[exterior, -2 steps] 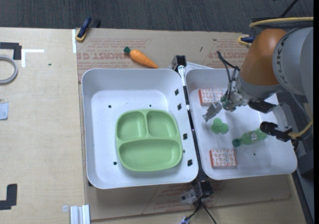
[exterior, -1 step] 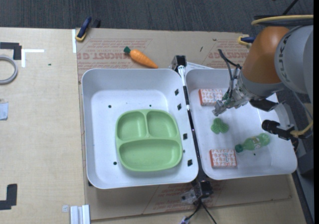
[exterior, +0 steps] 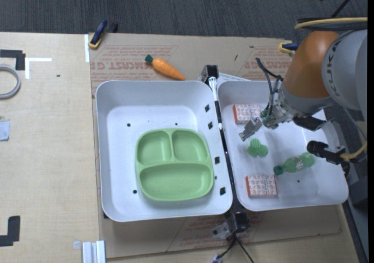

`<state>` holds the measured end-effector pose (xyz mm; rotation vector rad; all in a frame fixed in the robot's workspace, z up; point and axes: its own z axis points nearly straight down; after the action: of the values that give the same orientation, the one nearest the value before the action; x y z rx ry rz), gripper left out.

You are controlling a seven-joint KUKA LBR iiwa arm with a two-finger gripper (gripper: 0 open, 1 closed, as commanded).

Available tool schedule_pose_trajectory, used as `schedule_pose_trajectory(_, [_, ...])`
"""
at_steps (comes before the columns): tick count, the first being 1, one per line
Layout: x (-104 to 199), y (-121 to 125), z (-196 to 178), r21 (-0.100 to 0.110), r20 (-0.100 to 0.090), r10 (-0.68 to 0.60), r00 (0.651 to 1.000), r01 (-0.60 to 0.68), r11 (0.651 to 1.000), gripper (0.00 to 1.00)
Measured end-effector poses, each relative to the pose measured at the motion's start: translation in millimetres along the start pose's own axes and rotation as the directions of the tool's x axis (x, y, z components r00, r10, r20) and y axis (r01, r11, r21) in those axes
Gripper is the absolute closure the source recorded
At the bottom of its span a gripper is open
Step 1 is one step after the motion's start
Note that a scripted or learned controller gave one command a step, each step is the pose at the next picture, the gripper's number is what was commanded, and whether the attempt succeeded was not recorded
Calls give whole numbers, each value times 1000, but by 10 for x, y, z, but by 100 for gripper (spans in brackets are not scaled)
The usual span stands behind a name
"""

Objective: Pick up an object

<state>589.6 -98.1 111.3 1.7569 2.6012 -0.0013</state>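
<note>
Gripper (exterior: 250, 130) above right bin (exterior: 333, 189), near its left wall

I see my arm (exterior: 327, 63) reaching in from the right of the camera view, its grey body and orange band bulking large at the upper right. The wrist bends down and leftward, ending in the gripper (exterior: 251, 130), which points down and to the left. I cannot make out how its jaws stand.
</note>
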Motion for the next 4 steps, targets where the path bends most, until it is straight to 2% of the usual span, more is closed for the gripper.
schedule_pose_trajectory(1, [322, 810, -813, 0, -1, -58, 998, 58, 998, 0])
schedule_pose_trajectory(2, [553, 266, -811, 0, -2, -179, 984, 179, 984, 0])
schedule_pose_trajectory(3, [633, 650, -811, -1, 0, -331, 944, 331, 944, 0])
schedule_pose_trajectory(4, [1009, 427, -813, -1, -1, -569, 823, 569, 823, 0])
